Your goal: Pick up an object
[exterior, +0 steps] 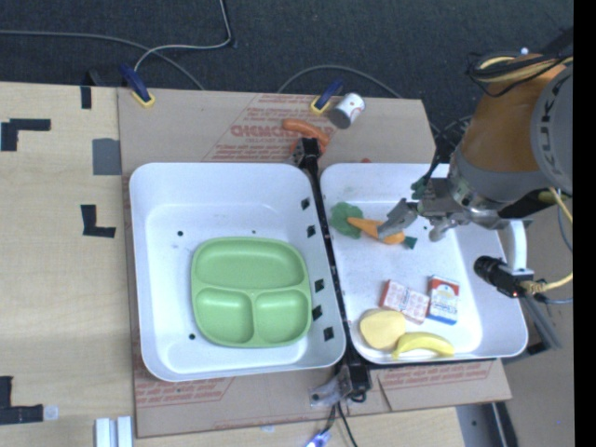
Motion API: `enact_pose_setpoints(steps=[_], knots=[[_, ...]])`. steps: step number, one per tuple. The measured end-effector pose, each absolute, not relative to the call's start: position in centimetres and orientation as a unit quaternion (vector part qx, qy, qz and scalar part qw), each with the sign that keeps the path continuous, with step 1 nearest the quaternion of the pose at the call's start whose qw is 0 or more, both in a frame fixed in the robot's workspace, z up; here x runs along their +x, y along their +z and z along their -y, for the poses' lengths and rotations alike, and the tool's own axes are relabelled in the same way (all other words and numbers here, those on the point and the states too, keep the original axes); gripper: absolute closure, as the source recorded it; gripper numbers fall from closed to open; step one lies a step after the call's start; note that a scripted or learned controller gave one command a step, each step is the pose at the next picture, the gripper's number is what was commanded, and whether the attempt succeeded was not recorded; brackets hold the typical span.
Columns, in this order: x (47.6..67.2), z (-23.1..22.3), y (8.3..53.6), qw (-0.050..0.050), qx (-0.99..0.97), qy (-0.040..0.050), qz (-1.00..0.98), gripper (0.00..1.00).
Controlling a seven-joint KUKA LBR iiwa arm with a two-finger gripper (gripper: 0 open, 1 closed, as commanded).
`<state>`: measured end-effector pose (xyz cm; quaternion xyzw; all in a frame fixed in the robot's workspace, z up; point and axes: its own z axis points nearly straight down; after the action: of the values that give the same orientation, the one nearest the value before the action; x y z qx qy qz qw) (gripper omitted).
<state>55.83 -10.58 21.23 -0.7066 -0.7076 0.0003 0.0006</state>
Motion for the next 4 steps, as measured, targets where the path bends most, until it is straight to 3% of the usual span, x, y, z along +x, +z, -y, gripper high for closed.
enact_pose_setpoints(steps=[1,2,4], knots=[[62.3,10.1,10.3,-0.010,-0.706,-0.0049,0.708,0.00],[58.5,10.8,9.1,-0.005,-0.706,-0.0041,0.708,0.00],[65.9,11.1,8.5,0.002,-0.707,0.0008,0.708,0.00]])
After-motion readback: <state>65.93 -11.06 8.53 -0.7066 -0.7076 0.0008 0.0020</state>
